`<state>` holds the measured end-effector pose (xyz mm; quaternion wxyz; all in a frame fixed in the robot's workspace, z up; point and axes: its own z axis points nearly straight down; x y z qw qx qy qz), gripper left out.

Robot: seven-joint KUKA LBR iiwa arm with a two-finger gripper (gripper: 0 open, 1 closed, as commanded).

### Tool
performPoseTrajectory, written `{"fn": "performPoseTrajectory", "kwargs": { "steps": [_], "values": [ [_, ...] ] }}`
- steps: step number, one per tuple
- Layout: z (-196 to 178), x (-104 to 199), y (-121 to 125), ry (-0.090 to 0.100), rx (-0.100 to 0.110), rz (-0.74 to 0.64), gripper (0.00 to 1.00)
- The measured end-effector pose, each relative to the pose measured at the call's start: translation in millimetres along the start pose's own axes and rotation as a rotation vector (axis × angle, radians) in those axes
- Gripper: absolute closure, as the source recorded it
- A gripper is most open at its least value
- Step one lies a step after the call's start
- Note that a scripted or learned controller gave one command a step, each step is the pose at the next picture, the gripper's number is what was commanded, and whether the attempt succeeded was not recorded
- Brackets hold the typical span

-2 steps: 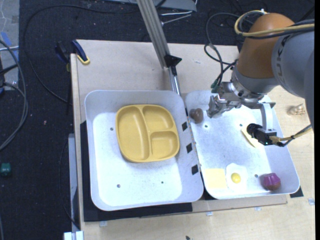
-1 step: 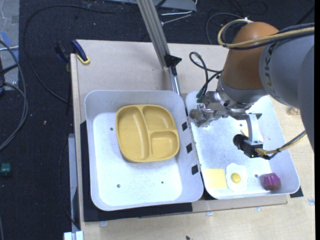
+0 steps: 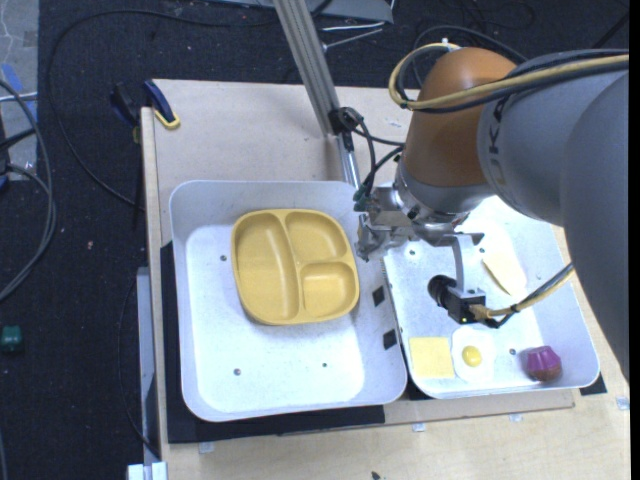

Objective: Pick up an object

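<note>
At the near edge of the right bin (image 3: 590,368), three small things are seen in a row. A flat yellow square (image 3: 431,356) is laid on the left. A toy egg (image 3: 471,356) is set just beside it, maybe touching. A purple lump (image 3: 543,364) is found a bit apart on the right. Nothing is held yet, so any of these may be picked.

A little farther back, a pale slice (image 3: 503,266) is laid near the right side of the same bin. Part of it is hidden by the arm (image 3: 560,138).

Farther still, the gripper (image 3: 405,233) is hung over the wall between the two bins. It cannot be told if it is spread or pressed together. Nothing is seen pinched in it.

The yellow plate (image 3: 295,265) is placed in the left bin (image 3: 200,368), and its right rim is just beside the gripper. The small things are all nearer to the camera than the gripper and to its right.

To do this step well, one thing should be chosen first. The gripper should be brought right above its middle and then lowered straight down. Flat things like the square may be hard to grab, so the purple lump is likely the easier choice.

At the far back, a metal pole (image 3: 305,48) is seen leaning over the bench (image 3: 240,138).
</note>
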<state>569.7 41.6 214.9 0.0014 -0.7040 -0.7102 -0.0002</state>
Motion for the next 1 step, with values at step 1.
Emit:
{"fn": "performPoseTrajectory", "kwargs": {
  "steps": [1],
  "values": [
    [-13.4,54.7,-20.7,-0.001,0.000,0.000,1.00]
  ]
}}
